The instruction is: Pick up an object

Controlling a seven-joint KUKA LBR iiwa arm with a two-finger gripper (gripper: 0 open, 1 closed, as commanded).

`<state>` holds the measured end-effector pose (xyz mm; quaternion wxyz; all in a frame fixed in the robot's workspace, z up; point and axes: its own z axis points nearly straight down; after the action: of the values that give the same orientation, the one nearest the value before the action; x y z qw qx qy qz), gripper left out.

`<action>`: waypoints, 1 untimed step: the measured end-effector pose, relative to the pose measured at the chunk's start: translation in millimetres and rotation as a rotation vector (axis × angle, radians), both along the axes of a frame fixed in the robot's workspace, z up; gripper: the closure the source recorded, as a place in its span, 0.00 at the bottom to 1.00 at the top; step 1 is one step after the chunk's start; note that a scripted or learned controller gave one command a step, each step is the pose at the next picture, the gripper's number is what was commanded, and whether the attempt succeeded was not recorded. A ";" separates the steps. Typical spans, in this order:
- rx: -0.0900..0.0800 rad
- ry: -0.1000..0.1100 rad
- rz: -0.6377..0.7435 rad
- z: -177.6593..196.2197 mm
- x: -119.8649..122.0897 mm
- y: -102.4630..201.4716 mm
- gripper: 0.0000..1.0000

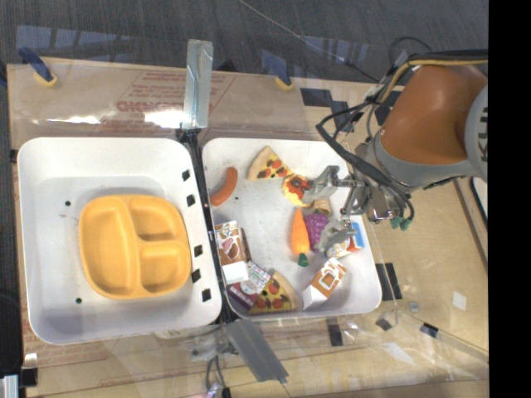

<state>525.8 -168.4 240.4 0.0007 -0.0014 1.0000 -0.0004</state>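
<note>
End effector [325, 207] over the right bin [249, 152]
Its fingers stand spread, straddling the purple grapes [316, 222] just right of the carrot [299, 233], gripping nothing.

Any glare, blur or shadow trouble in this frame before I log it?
Camera view: glare on the clear plastic sheet behind the bins; toys in the right bin are slightly soft but recognisable; the gripper casts little shadow; the yellow tray is evenly lit.

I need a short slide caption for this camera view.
End effector over toy food in the right bin; yellow divided tray in the left bin.
</note>
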 end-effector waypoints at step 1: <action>0.004 0.011 -0.007 -106.6 56.5 9.0 0.00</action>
<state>582.2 -159.4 133.8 -0.0046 0.0021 1.0000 0.0016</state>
